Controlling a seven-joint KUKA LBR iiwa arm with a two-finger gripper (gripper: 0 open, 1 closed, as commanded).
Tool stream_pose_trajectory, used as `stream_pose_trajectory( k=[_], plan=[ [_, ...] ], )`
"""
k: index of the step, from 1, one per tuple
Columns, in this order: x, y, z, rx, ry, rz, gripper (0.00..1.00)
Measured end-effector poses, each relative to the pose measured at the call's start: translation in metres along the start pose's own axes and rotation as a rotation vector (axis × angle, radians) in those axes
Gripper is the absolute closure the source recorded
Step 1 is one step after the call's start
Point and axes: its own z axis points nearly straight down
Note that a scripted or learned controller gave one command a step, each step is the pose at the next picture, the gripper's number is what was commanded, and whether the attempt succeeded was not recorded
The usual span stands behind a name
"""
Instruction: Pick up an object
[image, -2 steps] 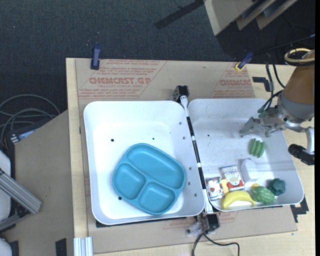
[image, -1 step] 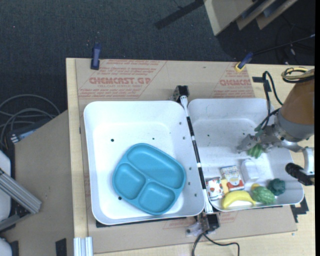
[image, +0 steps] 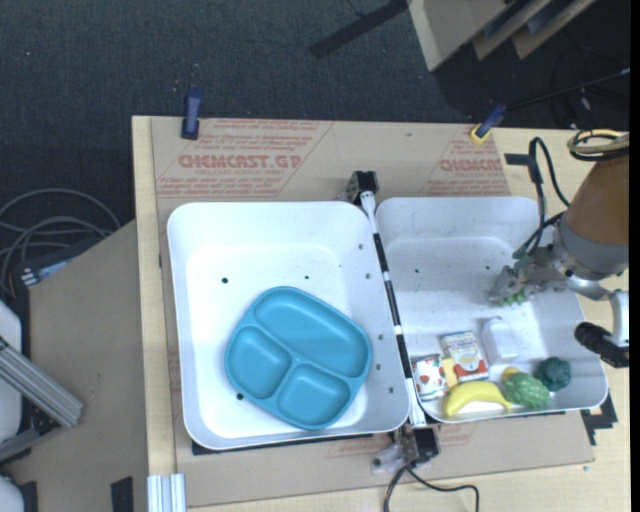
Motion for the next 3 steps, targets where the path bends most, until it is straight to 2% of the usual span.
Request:
stream_pose_trajectory(
  k=[1, 2, 3],
  plan=[
    [0.066, 0.028, 0.009, -0.004, 0.0, -0.003, 1.0],
    [0.107, 0.025, 0.009, -0.001, 0.001, -0.002, 1.0],
    [0.182, 0.013, -0.098, -0.001, 0.001, -0.003, 1.0]
  ],
)
